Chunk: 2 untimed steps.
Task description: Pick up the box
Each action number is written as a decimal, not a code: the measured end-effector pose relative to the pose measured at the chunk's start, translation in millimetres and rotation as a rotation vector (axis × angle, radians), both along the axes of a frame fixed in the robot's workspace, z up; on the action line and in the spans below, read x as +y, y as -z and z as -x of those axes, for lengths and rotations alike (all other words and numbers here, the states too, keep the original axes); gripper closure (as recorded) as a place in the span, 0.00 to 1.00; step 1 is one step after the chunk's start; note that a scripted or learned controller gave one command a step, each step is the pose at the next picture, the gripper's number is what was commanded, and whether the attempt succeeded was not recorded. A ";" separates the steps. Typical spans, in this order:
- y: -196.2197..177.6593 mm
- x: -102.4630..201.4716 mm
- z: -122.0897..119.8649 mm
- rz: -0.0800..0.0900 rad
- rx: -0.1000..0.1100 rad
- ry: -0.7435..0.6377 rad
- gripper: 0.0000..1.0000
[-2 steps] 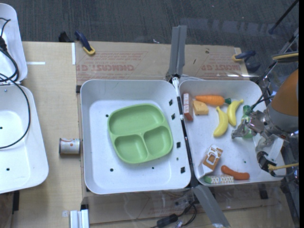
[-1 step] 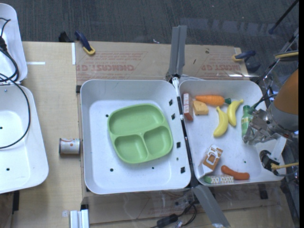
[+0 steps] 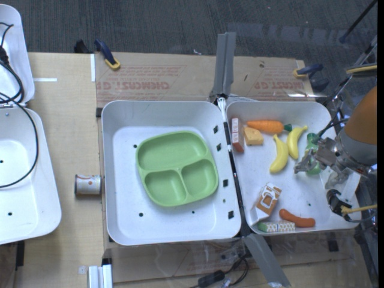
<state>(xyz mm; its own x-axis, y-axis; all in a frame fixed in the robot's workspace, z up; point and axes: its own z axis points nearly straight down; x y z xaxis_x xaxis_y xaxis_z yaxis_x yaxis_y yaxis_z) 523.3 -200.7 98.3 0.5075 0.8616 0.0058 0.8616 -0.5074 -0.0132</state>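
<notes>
A small orange and white box point(image 3: 268, 199) lies flat in the front part of the right bin point(image 3: 273, 108). A second, narrow red and white box point(image 3: 235, 134) leans against that bin's left wall. My gripper point(image 3: 308, 163) hangs low over the bin's right side, up and to the right of the orange box and well apart from it. It sits just right of two yellow bananas point(image 3: 279, 153), with a green item point(image 3: 312, 140) partly hidden beside it.
The right bin also holds an orange carrot point(image 3: 265, 126), a cheese wedge point(image 3: 253, 137), a red sausage-shaped piece point(image 3: 296, 219) and a small packet point(image 3: 277, 227) at the front wall. A green divided plate point(image 3: 176, 168) fills the left bin. A can point(image 3: 88, 185) lies on the bench.
</notes>
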 end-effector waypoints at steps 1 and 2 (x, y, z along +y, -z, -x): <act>-8.7 -1.0 0.5 0.002 0.002 -0.002 1.00; -236.2 37.0 -33.6 0.014 -0.005 0.072 1.00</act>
<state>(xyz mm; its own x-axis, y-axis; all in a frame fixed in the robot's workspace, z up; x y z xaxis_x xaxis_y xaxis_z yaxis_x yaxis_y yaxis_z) 556.9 -163.7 334.4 0.5683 0.8228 -0.0036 0.8228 -0.5683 -0.0018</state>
